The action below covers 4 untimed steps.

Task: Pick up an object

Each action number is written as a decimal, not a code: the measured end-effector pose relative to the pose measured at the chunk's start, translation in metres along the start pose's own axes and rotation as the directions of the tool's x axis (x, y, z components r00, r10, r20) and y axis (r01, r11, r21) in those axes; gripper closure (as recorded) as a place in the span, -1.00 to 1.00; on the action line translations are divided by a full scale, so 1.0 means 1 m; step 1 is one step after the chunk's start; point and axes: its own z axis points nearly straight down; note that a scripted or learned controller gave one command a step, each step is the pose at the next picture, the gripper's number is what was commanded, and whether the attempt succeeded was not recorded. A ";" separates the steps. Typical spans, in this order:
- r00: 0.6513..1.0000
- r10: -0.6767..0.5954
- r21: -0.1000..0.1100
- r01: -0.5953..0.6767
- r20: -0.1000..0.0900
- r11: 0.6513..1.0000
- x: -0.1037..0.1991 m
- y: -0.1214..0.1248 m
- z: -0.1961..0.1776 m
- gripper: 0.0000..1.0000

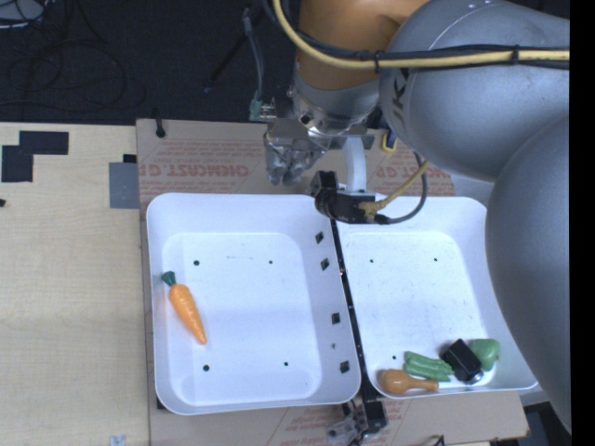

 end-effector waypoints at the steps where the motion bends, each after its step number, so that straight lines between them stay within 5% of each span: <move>1: 1.000 -0.009 -0.010 0.009 -0.004 1.000 0.055 0.001 -0.056 1.00; 2: 1.000 -0.002 -0.022 0.002 -0.005 1.000 0.014 0.000 -0.220 1.00; 3: 1.000 -0.011 0.002 0.011 -0.002 1.000 0.093 -0.001 -0.181 1.00; 4: 1.000 -0.003 0.012 0.003 0.004 1.000 0.083 -0.001 -0.014 1.00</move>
